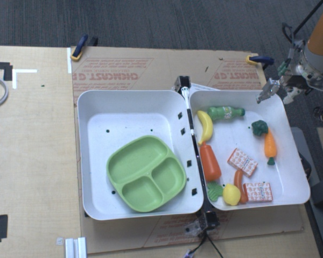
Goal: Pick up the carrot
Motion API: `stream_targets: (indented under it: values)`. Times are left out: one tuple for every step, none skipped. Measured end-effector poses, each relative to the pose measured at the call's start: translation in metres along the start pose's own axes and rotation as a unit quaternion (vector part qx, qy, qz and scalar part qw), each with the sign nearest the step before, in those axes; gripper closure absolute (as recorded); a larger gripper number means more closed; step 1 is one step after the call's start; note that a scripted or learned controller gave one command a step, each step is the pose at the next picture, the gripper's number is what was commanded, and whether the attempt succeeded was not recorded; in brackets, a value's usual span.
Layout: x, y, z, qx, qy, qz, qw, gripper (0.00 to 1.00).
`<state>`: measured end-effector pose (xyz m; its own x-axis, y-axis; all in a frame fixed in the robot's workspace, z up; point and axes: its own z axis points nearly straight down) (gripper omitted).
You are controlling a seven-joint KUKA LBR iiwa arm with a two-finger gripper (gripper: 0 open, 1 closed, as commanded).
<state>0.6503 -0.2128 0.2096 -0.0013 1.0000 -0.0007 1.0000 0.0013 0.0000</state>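
Observation:
The carrot (270, 144) is small and orange, with a green tip pointing toward the front. It lies in the right bin (293, 144) near the right wall, just below a dark green broccoli (259, 127). My gripper (275, 94) hovers over the bin's back right corner, well behind the carrot and apart from it. Its fingers are spread open and nothing is between them.
The right bin also holds a banana (205, 125), a green bottle (225, 112), a large orange-red vegetable (210, 163), two cracker packs (242, 162), a lemon (231, 195) and a sausage (238, 179). A green divided plate (146, 172) lies in the left bin (97, 122).

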Motion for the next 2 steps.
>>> stream_targets:
  values:
    - [0.0, -0.051, 0.114, 0.001, 0.002, -0.051, 0.9987, 0.0]
    - [0.0, -0.05, 0.104, 0.0, 0.001, -0.05, 0.9987, 1.0]
